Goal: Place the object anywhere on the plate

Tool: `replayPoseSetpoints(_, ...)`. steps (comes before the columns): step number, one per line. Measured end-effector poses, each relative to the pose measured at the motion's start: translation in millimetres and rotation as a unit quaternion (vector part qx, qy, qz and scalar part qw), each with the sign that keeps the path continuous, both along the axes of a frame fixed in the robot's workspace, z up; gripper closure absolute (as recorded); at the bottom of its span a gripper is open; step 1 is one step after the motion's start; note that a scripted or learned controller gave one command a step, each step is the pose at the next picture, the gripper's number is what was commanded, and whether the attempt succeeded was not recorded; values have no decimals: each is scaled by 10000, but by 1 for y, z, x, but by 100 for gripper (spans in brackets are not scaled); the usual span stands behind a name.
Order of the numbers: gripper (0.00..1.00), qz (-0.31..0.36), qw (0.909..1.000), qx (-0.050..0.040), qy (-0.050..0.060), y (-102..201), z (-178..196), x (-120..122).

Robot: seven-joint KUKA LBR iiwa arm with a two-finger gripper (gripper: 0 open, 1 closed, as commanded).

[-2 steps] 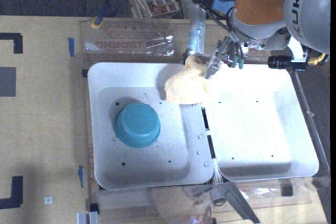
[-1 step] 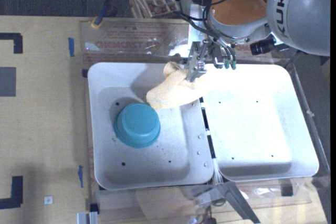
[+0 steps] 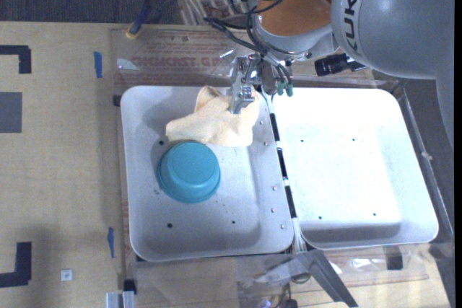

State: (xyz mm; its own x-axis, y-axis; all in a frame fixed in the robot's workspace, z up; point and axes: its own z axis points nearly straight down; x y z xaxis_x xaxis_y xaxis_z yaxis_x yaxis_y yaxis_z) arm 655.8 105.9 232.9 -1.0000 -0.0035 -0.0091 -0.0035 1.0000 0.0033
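Note:
A crumpled pale yellow cloth [image 3: 211, 125] lies in the back half of the left bin [image 3: 144, 227]. Just in front of it, touching its lower left edge, sits a round blue plate [image 3: 189, 171]. My gripper [image 3: 243, 91] hangs over the cloth's back right corner, close to the divider between the bins, with its tip right at the fabric. I cannot see whether any cloth is caught in it.
The right bin [image 3: 354, 169] adjoins the left one along a shared rim. The grey arm and its cables crowd the back right above both bins. A cluttered shelf stands behind the bench.

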Motion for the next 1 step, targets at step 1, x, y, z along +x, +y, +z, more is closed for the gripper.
replayPoseSetpoints(1,0,-1,10000,0,-6,0,1,0)
